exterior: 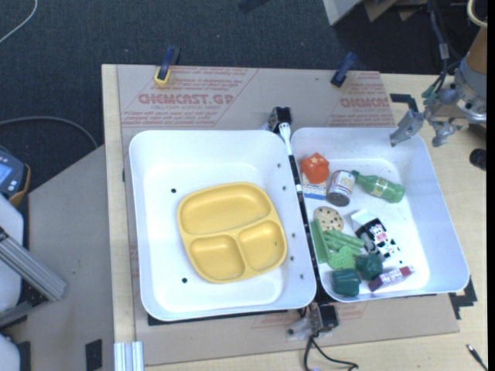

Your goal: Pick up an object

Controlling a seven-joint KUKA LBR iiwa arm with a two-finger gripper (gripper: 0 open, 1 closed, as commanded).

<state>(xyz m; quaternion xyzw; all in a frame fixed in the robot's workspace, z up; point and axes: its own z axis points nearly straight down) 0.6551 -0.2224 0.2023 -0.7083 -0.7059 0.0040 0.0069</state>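
Reaches in from the right edge of the view, high in the frame, with only the wrist end of the arm (473, 83) visible: grey, a trace of orange at the top corner. Carries the gripper (424, 130) at its lower left end, two pale metal fingers (404, 128) pointing down and to the left, spread with a clear gap and nothing between them. Hangs tilted rather than vertical, wrist body to the upper right of the fingertips, thin cabling along its left side.
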